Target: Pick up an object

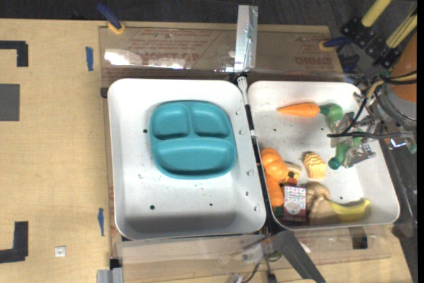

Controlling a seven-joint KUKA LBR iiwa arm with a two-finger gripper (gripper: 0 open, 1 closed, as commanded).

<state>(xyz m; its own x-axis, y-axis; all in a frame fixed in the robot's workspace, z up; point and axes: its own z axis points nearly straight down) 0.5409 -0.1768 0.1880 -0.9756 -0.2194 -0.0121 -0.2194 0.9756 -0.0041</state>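
Over at the right bin's (387, 192) far-right side, the arm's gripper (354, 146) hangs low among dark cables; whether it is open or closed cannot be told. Just beside it stands a small green plastic piece (339, 157). An orange toy carrot with a green top (306, 110) lies near the back wall. A yellow plastic banana (351, 210) rests at the front. A teal three-compartment plate (193, 138) sits in the left bin (126, 162).

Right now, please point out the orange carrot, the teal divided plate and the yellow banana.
orange carrot (299, 110), camera view, middle of its body
teal divided plate (193, 154), camera view, large front compartment
yellow banana (351, 210), camera view, curved middle
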